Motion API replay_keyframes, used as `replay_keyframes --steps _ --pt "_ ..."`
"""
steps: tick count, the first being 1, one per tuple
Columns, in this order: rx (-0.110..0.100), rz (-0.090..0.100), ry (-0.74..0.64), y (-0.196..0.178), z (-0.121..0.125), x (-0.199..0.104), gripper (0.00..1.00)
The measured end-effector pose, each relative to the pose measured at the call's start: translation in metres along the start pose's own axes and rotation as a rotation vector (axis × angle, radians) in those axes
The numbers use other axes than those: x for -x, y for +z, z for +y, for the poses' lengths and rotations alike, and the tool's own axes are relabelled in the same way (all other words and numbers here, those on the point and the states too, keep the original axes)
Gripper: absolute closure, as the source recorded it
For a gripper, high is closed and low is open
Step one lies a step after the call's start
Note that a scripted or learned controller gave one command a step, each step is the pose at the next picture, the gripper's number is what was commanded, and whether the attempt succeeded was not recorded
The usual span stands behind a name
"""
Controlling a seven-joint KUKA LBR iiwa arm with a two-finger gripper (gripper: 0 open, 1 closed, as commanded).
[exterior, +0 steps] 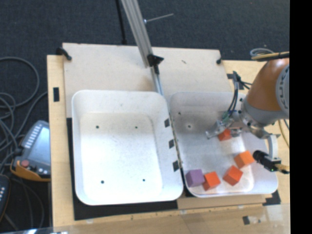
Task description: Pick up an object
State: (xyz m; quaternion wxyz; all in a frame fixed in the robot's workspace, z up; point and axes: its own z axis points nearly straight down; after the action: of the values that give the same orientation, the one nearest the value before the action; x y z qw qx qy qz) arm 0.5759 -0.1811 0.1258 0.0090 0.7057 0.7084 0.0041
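Jaws (223, 130) are seen low in the right bin (195, 111), apparently clamped on an orange block (224, 136). Nearer, a purple block (195, 177) and three orange blocks (211, 180) are scattered; the left bin (87, 106) lies alongside.

In the right bin (195, 112), one small orange block (224, 135) sits at my claw (222, 130); toward six o'clock lie three orange blocks (243, 159) and a purple one (195, 177).

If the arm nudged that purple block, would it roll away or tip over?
Probably neither. The purple block looks like a flat-faced cube, so it should slide rather than roll. It sits by the right bin's wall and an orange block, so it may jam.
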Motion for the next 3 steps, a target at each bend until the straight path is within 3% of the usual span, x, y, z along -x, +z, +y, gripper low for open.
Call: replay_keyframes --steps 1,2,3 --pt "0.009 -0.007 0.003 0.006 0.018 0.016 0.00" --pt "0.016 -0.008 0.004 -0.007 0.021 0.018 1.00" --pt "0.015 -0.007 0.005 -0.006 0.021 0.018 0.00"
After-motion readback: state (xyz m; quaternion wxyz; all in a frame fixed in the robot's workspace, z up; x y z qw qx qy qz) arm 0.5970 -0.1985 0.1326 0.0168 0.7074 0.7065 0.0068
